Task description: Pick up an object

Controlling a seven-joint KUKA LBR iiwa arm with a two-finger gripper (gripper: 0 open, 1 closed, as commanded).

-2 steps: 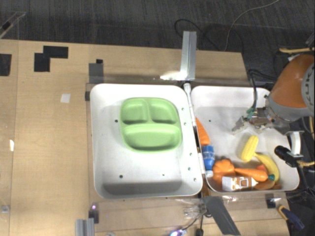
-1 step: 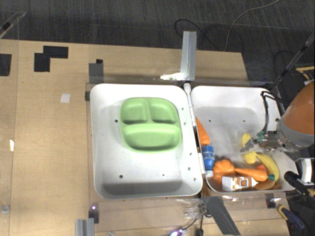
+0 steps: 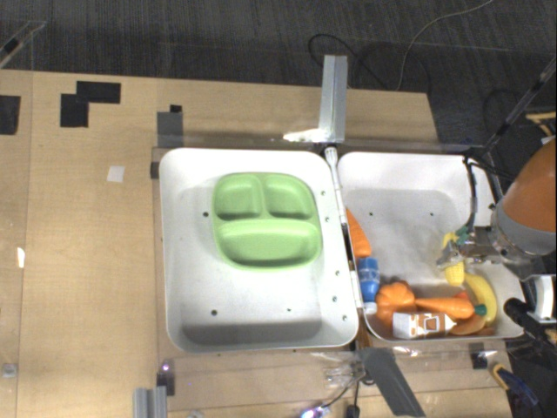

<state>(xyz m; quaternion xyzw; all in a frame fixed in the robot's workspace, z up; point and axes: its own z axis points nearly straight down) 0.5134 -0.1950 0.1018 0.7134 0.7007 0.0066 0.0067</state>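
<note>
Toys (image 3: 431, 307) along right bin's (image 3: 409, 190) near edge; gripper (image 3: 454, 252) state unclear.

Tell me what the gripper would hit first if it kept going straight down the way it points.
Probably the small yellow corn-like toy just under the gripper, at the right white bin's right side; the yellow plastic banana lies next to it. Depth is hard to judge from above.

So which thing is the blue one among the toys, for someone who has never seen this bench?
Start at the right bin. Along its left wall, below the centre, the blue object lies between an orange piece above and an orange toy below. It is the one blue thing there.
</note>
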